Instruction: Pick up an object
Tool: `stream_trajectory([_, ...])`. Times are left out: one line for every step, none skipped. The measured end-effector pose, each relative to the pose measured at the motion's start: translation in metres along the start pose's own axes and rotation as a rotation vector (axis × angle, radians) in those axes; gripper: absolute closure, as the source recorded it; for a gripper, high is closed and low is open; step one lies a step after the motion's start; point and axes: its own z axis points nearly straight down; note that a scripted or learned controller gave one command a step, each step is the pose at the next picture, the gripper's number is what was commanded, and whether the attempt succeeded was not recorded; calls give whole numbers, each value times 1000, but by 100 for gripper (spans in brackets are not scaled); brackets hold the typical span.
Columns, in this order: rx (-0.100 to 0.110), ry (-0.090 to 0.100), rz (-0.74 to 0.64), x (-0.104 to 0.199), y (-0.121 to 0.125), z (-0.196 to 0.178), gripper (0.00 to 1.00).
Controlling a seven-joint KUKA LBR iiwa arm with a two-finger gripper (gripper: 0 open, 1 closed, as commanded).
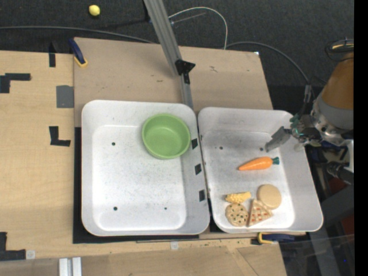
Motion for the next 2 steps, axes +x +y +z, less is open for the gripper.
stream_trajectory([0, 0, 0, 0, 0, 0, 0])
stream_trajectory([4, 0, 1, -2, 2, 44, 0])
